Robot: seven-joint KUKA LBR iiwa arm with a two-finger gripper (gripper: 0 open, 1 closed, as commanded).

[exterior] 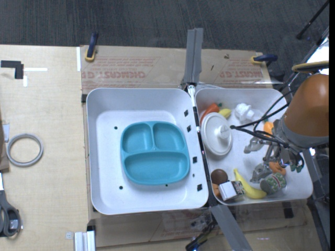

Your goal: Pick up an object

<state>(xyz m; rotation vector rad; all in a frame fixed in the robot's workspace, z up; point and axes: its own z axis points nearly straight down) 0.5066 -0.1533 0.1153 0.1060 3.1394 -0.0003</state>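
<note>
- Surface: pale wood, bearing two shallow white bins side by side; a grey tape ring lies at nine o'clock of the left bin.
- Left bin: holds a teal divided plate near its centre, lying flat.
- Right bin: holds the loose objects. A white lidded bowl sits at its nine o'clock side; a banana lies at six o'clock, with a brown ball and a small white box just beside it at seven o'clock. A white crumpled item rests at twelve o'clock.
- Arm: enters from three o'clock, its orange band over the right bin's edge.
- Gripper: hangs low at the bin's four o'clock, just above a mottled green object; cables blur the jaws, so whether they are released or clenched cannot be told.
</note>
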